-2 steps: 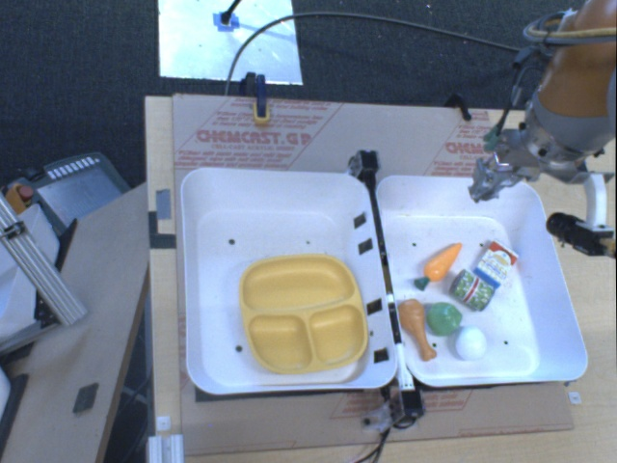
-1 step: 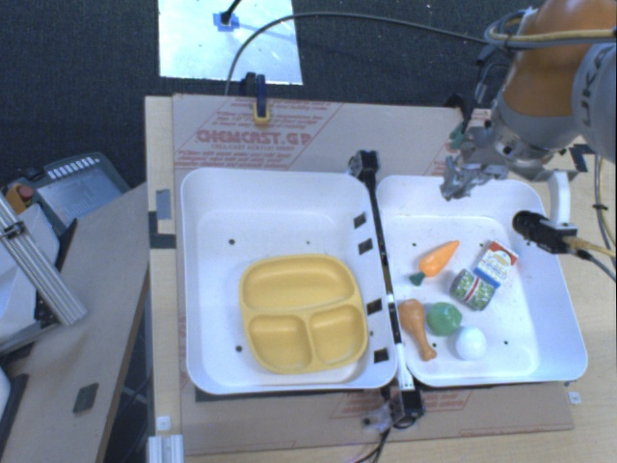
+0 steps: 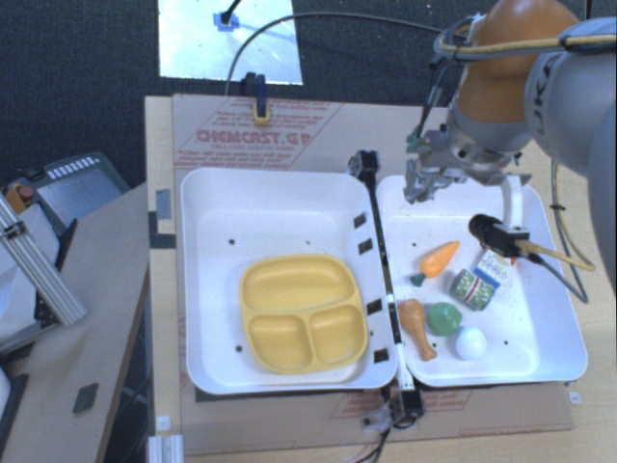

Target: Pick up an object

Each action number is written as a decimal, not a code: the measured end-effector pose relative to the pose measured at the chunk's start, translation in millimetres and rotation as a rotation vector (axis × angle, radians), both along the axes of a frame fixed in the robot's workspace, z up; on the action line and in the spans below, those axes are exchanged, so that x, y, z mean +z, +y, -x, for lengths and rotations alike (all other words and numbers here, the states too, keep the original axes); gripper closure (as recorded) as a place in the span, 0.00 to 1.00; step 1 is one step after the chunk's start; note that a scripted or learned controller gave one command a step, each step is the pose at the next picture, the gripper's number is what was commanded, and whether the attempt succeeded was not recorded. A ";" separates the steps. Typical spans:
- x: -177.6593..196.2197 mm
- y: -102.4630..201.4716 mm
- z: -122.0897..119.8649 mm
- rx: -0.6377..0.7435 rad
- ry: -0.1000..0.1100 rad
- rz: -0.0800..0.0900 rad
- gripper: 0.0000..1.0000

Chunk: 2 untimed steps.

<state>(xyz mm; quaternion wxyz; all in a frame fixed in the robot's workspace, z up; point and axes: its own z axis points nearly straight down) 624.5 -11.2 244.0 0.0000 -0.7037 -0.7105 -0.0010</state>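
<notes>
- The gripper (image 3: 421,187) is seen over the far left corner of the right bin (image 3: 542,340), above bare white floor. Whether it is open or closed cannot be told from this slant, and nothing is seen held in it.
- The grey arm (image 3: 569,85) is reached in from the right, with its orange band (image 3: 516,41) above the wrist.
- The nearest thing to the gripper is a toy carrot (image 3: 441,258). It is laid nearer in the same bin, with its green end pointed near and left, well apart from the gripper.
- Just right of the carrot, a small green can with a white label (image 3: 479,284) is laid on its side.
- Nearer still, a tan toy drumstick (image 3: 415,327) is laid beside the bin's left wall. A green round piece (image 3: 444,317) is touching it on the right.
- A white ball (image 3: 470,342) is set just near and right of the green piece.
- In the left bin (image 3: 217,249), a yellow three-compartment plate (image 3: 303,312) is laid flat in the near half.
- Both bins are carried on a printed cardboard sheet (image 3: 289,131) on the table (image 3: 160,133).
- A yellow and black clamp (image 3: 258,99) is fixed at the sheet's far edge.
</notes>
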 end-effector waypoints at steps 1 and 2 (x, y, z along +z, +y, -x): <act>-14.0 53.0 -4.9 0.000 0.001 -0.001 1.00; -6.2 108.6 -14.2 0.000 -0.002 -0.001 1.00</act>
